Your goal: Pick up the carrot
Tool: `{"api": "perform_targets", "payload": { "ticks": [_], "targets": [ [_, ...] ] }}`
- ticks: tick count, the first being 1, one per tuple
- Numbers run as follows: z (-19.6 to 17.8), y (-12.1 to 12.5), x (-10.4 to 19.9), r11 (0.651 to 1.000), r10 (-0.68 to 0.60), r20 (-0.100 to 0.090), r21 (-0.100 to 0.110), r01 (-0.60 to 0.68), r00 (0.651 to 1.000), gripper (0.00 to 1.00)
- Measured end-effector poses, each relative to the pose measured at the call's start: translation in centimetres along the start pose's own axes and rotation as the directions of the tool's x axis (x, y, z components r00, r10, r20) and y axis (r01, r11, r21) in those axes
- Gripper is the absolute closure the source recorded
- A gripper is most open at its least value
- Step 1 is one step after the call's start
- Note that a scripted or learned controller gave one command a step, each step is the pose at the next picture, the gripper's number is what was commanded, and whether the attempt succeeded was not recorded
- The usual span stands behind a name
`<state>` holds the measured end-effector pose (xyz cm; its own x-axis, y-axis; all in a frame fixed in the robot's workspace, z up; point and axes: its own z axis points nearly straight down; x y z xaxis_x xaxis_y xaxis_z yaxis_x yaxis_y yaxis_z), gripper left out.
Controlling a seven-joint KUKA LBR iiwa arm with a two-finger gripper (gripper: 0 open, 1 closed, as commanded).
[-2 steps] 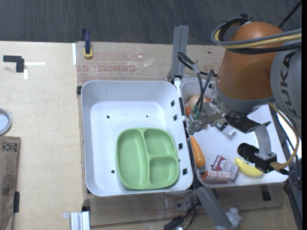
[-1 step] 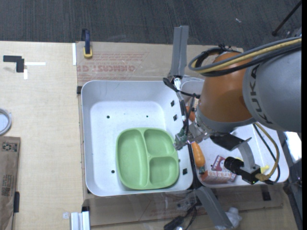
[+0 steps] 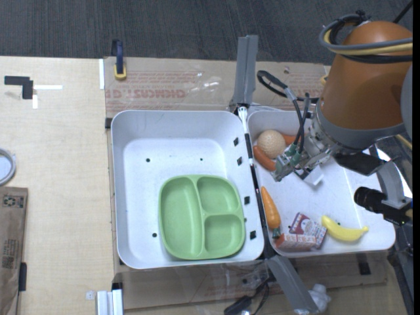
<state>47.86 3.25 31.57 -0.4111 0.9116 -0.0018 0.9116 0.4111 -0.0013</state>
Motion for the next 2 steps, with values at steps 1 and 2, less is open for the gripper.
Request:
{"api": "perform_targets", "payload": {
  "ticks": [1, 2],
  "targets": [
    [-8.0, 0.2, -0.9, 0.987, 0.161, 0.0, 0.001, -0.161, 0.987, 1.0],
    [9.2, -0.6, -0.9, 0.847, 0.532, 0.0, 0.004, -0.532, 0.847, 1.0]
  ]
}}
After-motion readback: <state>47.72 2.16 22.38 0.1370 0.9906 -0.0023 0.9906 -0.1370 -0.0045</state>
